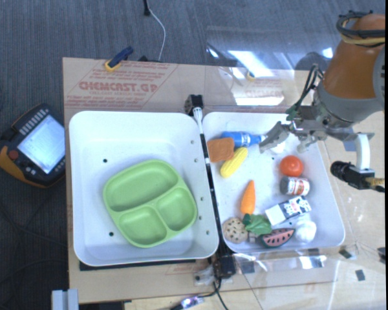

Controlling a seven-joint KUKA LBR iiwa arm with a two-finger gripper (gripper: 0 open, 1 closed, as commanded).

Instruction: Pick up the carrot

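Carrot (247,197) is lying in the right bin (330,199), long axis running nearly up the picture, leafy end toward the bin's near wall, just beside the corn cob (234,162). From it, the tool (290,136) is hovering up and to the right near the tomato (291,166), fingers spread wide, holding nothing.

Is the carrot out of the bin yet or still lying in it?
Still in. The carrot lies flat on the right bin's floor, green top toward the cookie; the end effector is apart from it, above the tomato.
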